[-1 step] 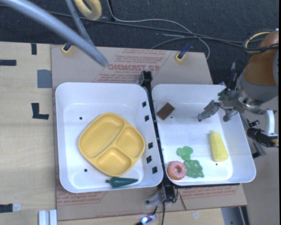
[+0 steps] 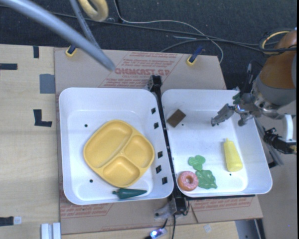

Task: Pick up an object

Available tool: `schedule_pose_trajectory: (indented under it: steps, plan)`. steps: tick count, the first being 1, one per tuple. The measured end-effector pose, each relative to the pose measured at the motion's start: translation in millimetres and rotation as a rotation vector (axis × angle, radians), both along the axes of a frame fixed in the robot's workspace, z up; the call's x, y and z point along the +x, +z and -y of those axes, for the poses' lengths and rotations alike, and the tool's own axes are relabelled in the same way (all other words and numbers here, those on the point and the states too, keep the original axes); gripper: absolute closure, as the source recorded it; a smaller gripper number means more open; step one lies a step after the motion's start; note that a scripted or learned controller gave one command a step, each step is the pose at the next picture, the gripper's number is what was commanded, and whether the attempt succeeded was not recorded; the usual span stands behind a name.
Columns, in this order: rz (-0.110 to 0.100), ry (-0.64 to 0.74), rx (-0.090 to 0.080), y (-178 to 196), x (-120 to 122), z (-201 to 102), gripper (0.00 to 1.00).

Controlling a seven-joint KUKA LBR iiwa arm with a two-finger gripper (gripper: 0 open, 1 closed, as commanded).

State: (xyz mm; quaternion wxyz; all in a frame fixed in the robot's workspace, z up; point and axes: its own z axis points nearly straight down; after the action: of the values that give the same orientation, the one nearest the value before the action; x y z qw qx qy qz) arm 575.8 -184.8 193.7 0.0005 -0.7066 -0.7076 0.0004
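In the right bin [image 2: 249,185] lie a brown block [image 2: 176,117], a yellow bottle-shaped toy [image 2: 232,156], a green leafy piece [image 2: 203,172] and a pink donut [image 2: 188,181]. My gripper [image 2: 229,121] hangs over the bin's upper right part, above the yellow toy and to the right of the brown block. It is open with nothing between its fingers. The left bin [image 2: 70,133] holds a yellow divided plate [image 2: 119,152] and a small green pepper [image 2: 129,193] near its front wall.
The two bins meet at a black-clipped divider [image 2: 161,143] on a cardboard sheet [image 2: 139,66]. Cables [image 2: 189,34] run across the dark surface behind. A grey pole [image 2: 55,24] slants over the upper left. The arm's body [image 2: 276,73] stands at the right edge.
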Motion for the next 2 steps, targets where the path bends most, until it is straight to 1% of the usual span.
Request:
schedule_pose_trajectory:
  steps: [1, 2]
  plan:
    - [-0.005, 0.0, 0.0, -57, 1, -10, 0.0]
    - [0.001, 0.0, -0.003, -110, 1, -11, 0.0]
